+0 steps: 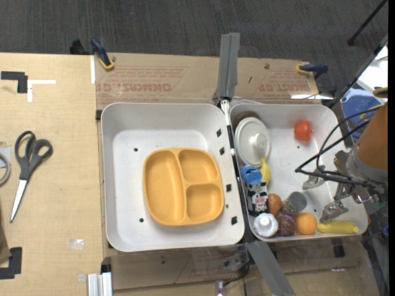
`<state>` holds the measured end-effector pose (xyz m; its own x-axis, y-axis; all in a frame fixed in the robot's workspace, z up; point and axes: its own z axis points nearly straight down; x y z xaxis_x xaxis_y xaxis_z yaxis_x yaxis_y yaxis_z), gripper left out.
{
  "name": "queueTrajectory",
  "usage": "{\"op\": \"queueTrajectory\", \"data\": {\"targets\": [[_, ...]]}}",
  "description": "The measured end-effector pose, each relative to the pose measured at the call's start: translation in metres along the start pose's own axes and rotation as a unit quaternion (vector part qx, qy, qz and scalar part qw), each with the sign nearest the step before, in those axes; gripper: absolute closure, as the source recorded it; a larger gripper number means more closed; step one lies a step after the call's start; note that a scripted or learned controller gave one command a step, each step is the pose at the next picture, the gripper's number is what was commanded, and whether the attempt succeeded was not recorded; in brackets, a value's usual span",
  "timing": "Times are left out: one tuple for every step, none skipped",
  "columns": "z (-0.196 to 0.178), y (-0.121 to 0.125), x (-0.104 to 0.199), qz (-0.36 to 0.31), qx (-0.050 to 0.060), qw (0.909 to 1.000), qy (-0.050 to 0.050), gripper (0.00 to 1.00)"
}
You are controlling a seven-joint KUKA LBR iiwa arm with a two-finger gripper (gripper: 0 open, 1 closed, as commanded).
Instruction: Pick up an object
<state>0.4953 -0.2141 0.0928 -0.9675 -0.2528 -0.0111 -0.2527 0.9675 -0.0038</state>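
Observation:
The right bin holds several small objects. A red ball lies near its back. A white bowl sits at its left side, with a blue item and a yellow piece just in front of it. Along the front lie a brown egg-shaped item, a grey cylinder, an orange, a purple item, a white cap and a yellow banana. My gripper hangs low over the bin's front right corner, just above the banana and right of the orange.
The left bin holds a yellow divided plate. Scissors lie on the wooden bench at far left. Cables trail from the arm across the right bin. A black-and-white patterned item leans at the divider.

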Motion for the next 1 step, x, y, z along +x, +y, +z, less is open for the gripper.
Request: {"op": "queueTrajectory", "data": {"targets": [[0.0041, 0.0317, -0.0941, 0.038, -0.003, 0.9992, 0.005, 0.0]]}}
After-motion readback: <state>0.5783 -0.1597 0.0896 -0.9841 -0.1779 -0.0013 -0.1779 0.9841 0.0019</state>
